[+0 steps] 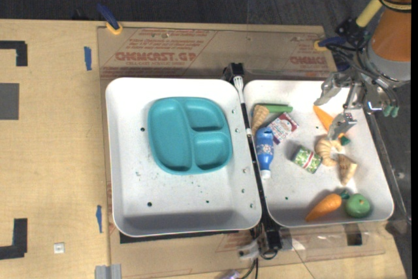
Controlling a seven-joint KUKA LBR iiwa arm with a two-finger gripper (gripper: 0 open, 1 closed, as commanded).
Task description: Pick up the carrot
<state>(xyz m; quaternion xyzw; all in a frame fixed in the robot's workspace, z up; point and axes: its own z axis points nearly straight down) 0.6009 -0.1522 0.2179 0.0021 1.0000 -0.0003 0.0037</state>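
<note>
A wide cardboard-covered bench (52, 160) carries two shallow white bins side by side. The left bin (124, 199) holds a teal divided tray (189, 134). The right bin (287, 202) holds a scatter of small toy foods. The grey arm with its orange band (392, 36) reaches in from the right, and the gripper (336, 104) hangs over the right bin's far right corner. Its metal fingers appear spread apart with nothing between them.

The carrot (324, 206) lies at the bin's near edge, well apart from the jaws and almost straight toward the viewer from them. It lies slanted, its thick end touching or just beside a green ball-like toy (357, 206). Between jaws and carrot sit an orange wedge (323, 117), a pale croissant-like piece (324, 148) and a small green can (305, 159); a blue bottle (264, 150) lies off to the left.

A good approach would probably travel over that clutter, then descend with the fingers straddling the carrot's narrow width, clear of the green toy.
</note>
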